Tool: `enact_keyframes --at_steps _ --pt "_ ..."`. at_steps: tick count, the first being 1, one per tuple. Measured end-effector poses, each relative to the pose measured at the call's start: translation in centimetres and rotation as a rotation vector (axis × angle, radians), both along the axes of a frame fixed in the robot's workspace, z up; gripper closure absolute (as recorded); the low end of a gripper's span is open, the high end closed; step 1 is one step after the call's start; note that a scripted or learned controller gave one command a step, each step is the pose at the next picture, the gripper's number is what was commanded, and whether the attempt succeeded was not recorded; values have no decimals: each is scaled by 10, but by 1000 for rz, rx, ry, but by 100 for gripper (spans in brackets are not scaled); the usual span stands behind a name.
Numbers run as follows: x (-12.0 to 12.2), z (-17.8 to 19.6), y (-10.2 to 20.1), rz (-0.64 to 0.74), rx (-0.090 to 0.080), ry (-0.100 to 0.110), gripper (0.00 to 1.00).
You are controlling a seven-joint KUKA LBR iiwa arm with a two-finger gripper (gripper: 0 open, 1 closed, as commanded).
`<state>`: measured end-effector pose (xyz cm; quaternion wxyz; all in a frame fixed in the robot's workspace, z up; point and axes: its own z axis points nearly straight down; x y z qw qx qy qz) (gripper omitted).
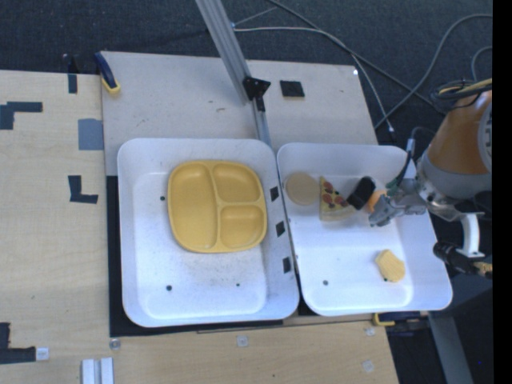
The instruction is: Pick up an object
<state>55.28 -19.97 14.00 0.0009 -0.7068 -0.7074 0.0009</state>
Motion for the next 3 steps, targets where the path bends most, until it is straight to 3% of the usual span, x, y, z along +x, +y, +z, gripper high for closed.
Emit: enact_keyframes --at_steps 2,3 --pt "5 107 -6 1 -2 -8 100" --pt "5 127 -6 1 -1 -4 100"
